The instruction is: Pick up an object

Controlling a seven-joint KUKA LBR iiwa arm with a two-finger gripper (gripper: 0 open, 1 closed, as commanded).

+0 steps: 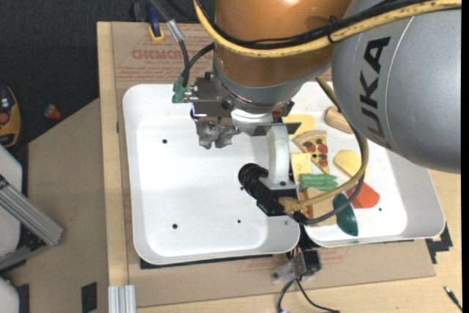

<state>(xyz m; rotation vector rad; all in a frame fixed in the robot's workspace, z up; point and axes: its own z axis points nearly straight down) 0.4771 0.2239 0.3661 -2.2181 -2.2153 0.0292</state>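
One pincer (212,134) hangs over the view-left white bin (165,190); open or closed, I cannot tell.

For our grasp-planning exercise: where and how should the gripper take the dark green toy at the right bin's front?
Probably across the narrow width of the dark green toy, on its nearer half, coming straight down. It lies flat and elongated near the front wall of the white bin. An orange piece crowds its far end, so the nearer half looks freer.
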